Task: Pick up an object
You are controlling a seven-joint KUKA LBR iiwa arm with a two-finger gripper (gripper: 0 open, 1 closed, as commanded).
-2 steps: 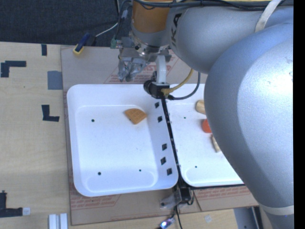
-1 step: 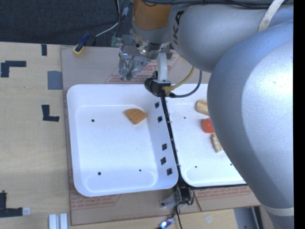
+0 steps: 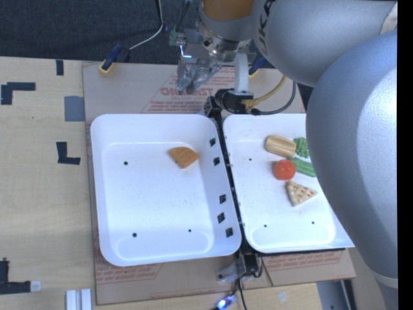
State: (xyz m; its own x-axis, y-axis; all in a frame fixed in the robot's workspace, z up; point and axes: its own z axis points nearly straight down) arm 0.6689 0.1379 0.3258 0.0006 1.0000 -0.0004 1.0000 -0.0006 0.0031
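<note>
Wooden bench (image 3: 45, 192) carried two bins; my hand (image 3: 191, 82) hung behind them, grip unreadable, nothing picked

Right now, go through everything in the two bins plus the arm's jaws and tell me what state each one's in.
Bread piece: lying loose in the left bin.
Sausage roll: on its side in the right bin.
Tomato: resting below the roll.
Green vegetable: partly hidden by the arm.
Pizza slice: flat.
Gripper: beyond the bins; whether anything is held, unclear.

The grey arm (image 3: 335, 76) reaches in from the right, hand (image 3: 191, 76) pointing down.
</note>
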